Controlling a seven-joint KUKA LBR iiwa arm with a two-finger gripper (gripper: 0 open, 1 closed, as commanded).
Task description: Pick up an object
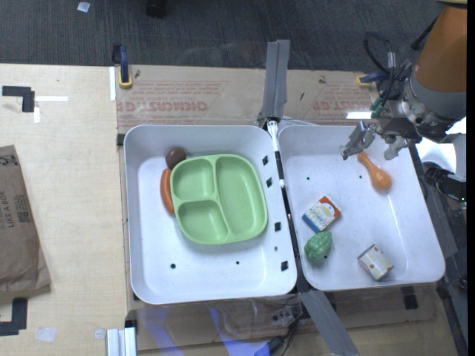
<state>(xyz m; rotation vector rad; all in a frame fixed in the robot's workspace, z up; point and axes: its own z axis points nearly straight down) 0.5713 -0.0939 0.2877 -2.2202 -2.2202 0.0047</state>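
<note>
1. The claw (pixel 373 145) is hanging over the far part of the right bin (pixel 415 269), at about one o'clock from that bin's middle; its two fingers are standing spread apart and nothing is lying between them, so it is holding nothing.

2. The orange pear-shaped toy (pixel 375 173) is lying just beside the claw, at about five o'clock from it, with its narrow neck pointing up toward the fingers; I am judging this the likeliest target, since it is the nearest thing.

3. To do the grasp well, the claw is needing to centre over the toy's neck or its bulb, not its tip; the fingers are best set across the toy's narrow width, since closing along its length is likely to squirt it away.

4. Farther out, at seven o'clock, the small blue and white box (pixel 321 214), the green knobbly toy (pixel 318 247) and the tan box (pixel 375 262) are sitting well apart from the orange toy, so crowding is posing little risk.

5. In the left bin (pixel 137 221), the green divided tray (pixel 219 198) is resting with a brown ball (pixel 175 156) and an orange piece (pixel 166 190) against its nine o'clock edge; both bins are sitting on the bench (pixel 59 199).
</note>
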